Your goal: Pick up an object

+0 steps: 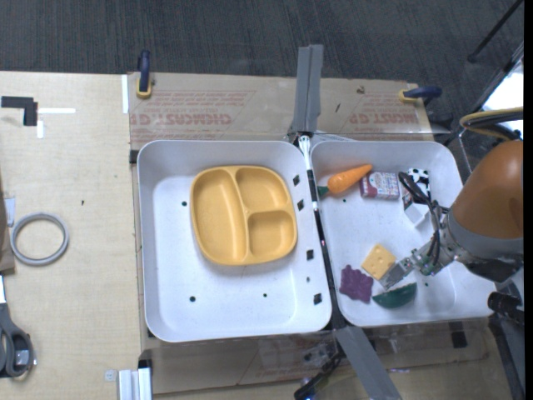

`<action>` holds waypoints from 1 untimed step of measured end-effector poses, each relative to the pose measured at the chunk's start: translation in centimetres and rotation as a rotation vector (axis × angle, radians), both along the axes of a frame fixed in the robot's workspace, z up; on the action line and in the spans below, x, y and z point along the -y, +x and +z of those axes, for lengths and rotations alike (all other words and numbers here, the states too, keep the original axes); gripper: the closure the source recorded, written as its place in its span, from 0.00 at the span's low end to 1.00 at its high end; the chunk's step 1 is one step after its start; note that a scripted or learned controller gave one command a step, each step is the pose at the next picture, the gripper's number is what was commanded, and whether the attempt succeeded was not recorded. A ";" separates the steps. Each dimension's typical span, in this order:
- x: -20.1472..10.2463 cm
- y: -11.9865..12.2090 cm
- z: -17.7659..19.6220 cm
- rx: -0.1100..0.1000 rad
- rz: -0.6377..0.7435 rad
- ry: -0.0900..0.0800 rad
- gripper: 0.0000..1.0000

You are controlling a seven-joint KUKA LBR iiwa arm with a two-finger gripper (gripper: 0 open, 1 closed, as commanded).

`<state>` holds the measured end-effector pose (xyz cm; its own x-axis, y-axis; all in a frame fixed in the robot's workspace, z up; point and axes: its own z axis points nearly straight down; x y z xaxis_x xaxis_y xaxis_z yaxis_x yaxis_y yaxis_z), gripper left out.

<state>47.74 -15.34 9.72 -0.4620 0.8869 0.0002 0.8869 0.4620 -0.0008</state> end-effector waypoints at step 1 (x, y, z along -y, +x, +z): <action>-3.7 5.7 -0.6 0.000 -0.007 0.000 0.00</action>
<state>53.46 -11.63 9.13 -0.4561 0.8899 -0.0001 0.8899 0.4561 -0.0008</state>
